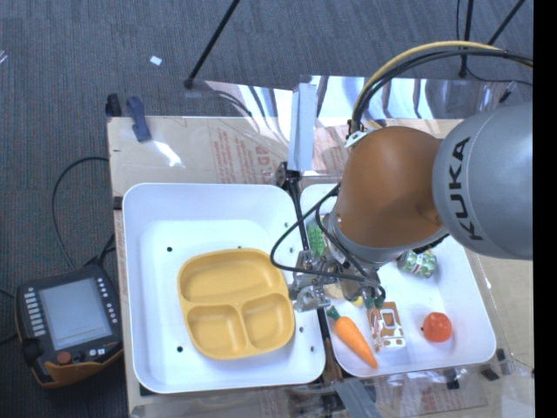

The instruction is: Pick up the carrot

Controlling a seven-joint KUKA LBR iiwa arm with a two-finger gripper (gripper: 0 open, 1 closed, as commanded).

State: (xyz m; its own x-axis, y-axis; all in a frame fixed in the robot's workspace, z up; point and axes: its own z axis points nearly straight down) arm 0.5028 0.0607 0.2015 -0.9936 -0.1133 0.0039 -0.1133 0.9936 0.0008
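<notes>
I see the carrot [355, 341] not yet picked: it lies flat in the right bin [474, 320], near the front edge, orange with a green top pointing up-left. My jaws [335, 296] hang just above its green end, but I cannot tell if they are open or closed. A red ball [437, 326] and a small box [386, 326] lie beside it. The grasp and lift remain

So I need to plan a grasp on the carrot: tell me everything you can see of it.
The carrot is small, orange and smooth, plastic-looking like a toy, with a dark green stub at its upper-left end. It lies flat on the floor of the right bin, tilted, its tip pointing down and right toward the near rim. Its green end sits just under the gripper. A small printed packet lies close on its right; whether they touch is unclear.
</notes>
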